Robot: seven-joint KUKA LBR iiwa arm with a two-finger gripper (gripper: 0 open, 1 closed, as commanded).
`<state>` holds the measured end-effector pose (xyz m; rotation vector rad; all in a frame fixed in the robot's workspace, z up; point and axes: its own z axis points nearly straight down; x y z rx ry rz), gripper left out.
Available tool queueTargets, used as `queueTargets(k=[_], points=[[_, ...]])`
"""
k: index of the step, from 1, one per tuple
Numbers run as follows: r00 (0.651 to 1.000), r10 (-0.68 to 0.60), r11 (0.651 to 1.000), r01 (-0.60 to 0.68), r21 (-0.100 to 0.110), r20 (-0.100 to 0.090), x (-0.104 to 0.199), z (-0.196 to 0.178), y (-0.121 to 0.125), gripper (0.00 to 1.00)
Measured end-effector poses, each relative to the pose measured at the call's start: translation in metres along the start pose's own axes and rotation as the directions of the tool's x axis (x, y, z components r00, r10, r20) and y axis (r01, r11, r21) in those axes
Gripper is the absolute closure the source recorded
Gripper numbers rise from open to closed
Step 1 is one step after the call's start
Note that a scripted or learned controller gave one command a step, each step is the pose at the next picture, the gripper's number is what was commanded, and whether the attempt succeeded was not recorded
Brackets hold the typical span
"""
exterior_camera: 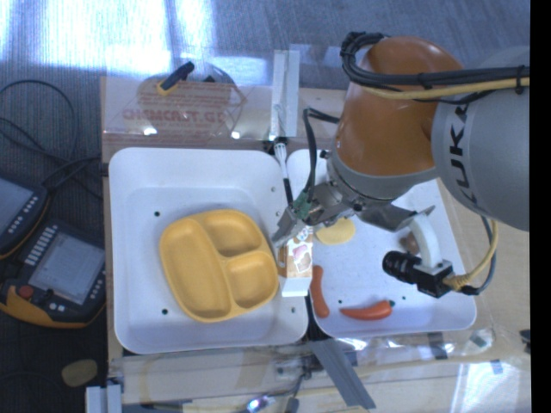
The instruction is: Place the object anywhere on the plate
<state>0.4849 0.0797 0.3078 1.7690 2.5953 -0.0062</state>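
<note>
- The small carton [297, 260] sits just below frame centre, at the divide between the two bins, touching the yellow plate [217, 263]'s right edge.
- It looks like a pale printed box with orange-brown artwork, standing roughly upright.
- The pincer [293, 224] hangs right above it; whether it grips the carton I cannot tell.
- Judged best: carry it left, clear of the plate's rim, and release low over a compartment.

Yellow plate [215, 265], white bins [138, 231], red chili pepper [368, 311]
</note>
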Motion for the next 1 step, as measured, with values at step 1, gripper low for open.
queueTargets(k=[1], points=[[1.000,0.000,1.000,0.000,0.000,0.000,-0.0001,-0.0002,0.0000,0.00]])
